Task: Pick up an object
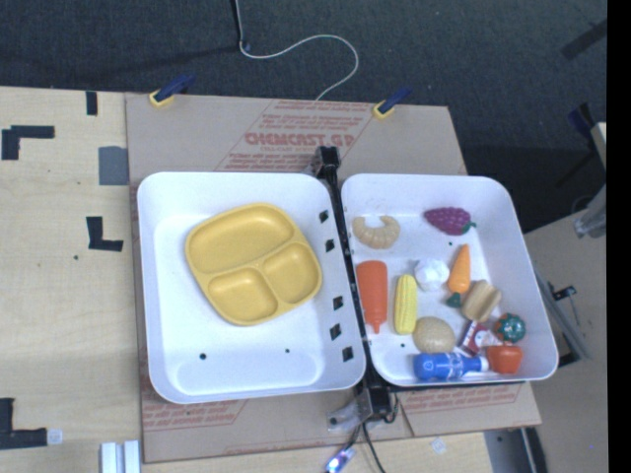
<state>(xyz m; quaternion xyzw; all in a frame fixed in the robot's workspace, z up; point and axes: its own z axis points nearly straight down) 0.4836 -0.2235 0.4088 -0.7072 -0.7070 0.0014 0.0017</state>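
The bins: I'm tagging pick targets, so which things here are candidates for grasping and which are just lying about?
Candidates, right bin:
purple grapes
croissant
orange sausage
corn cob
small carrot
blue bottle

Lying about:
yellow divided plate in left bin
white cable

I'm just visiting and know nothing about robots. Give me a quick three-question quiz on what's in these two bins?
1. True or false: the yellow divided plate lies in the left bin.
2. Which toy sits nearest the right bin's far corner: A) purple grapes, B) blue bottle, C) corn cob?
3. Fill in: the plate has ___ compartments.

Key: 1 true; 2 A; 3 three.
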